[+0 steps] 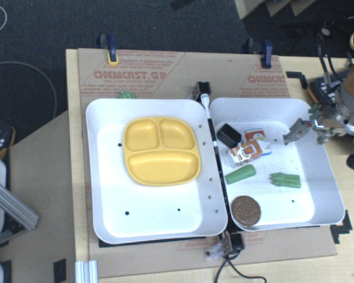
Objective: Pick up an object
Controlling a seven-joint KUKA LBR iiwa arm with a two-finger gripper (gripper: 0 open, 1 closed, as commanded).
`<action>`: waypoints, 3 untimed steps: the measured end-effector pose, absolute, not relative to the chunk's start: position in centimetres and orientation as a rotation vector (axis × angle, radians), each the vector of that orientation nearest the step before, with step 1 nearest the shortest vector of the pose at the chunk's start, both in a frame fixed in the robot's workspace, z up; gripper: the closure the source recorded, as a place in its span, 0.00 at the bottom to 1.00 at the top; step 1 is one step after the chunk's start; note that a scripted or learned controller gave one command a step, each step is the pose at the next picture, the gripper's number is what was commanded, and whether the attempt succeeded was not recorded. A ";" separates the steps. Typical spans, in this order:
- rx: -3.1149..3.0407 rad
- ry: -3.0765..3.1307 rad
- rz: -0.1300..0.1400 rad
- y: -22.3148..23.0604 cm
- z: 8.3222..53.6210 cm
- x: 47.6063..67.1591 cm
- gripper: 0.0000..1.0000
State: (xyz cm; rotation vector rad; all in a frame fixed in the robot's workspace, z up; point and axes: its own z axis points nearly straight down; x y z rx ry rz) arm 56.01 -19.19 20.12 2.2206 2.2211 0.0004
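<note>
- The bench [165, 246] carries two white bins side by side: the left bin [106, 175] and the right bin [318, 181].
- A yellow divided plate [161, 151] lies in the left bin, toward its far edge, with three compartments facing up.
- In the right bin, a small black block [229, 135] sits near the far left corner, close to the wall shared with the left bin.
- Just beside it, toward the middle, lies a red and white packet [248, 151].
- A green pod-shaped piece [240, 174] lies near the left wall, below the packet.
- A second, darker green piece [285, 180] lies near the middle of the bin, well apart from the first.
- A round brown disc [246, 210] rests at the near left corner, touching the rim.
- The gripper [296, 132] hangs over the far right part of the right bin; nothing sits between its fingers, and whether they are apart or together cannot be told.
</note>
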 end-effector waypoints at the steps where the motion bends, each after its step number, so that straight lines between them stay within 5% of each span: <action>1: 2.204 2.214 0.018 -15.1 41.0 50.7 0.00; 2: 2.214 2.235 0.000 -6.9 39.0 47.9 0.00; 3: 2.218 2.222 0.002 -7.4 40.2 48.0 1.00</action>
